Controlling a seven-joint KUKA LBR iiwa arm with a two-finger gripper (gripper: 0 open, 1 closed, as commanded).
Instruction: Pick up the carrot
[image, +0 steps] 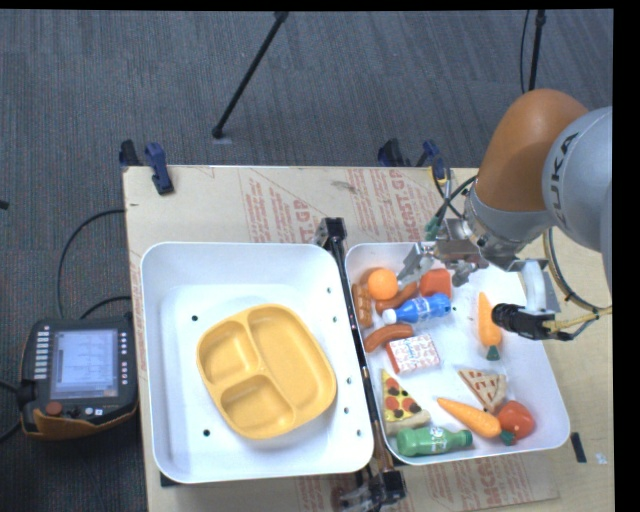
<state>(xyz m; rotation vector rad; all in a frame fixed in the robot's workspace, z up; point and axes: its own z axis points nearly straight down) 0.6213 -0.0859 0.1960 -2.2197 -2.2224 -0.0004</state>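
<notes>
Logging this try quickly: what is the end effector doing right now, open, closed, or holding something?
End effector: over the right bin's far end near the orange ball; open or closed cannot be told, and no carrot is seen in it.

Two orange carrots in the right bin: carrot (487, 322) upright by the right wall, carrot (468, 416) slanted near the front.

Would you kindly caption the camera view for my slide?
Arm's hand hovering over toy food in the right bin; carrot lies untouched.
</notes>
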